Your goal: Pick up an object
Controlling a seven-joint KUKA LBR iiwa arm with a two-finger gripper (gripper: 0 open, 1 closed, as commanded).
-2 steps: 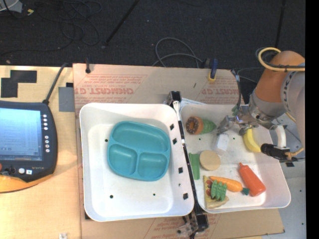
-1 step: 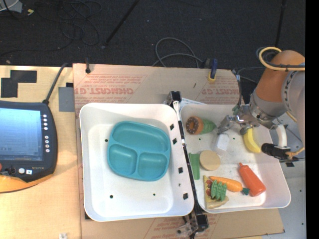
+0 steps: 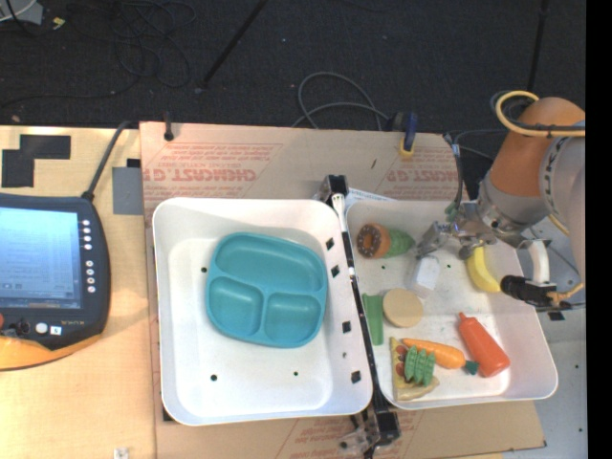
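Dark carpeted floor (image 3: 287, 36) up top, loose cables (image 3: 335, 98) strewn across it. Light wooden bench (image 3: 57, 390) on the left carries a handheld control pendant (image 3: 48, 271) with lit bluish screen. Brown cardboard sheet (image 3: 249, 161) with red print covers the bench middle. Lighting even, no hard shadows.

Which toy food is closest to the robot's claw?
The yellow plastic banana, lying right beside the gripper. The orange carrot and red bottle-shaped toy lie farther away.
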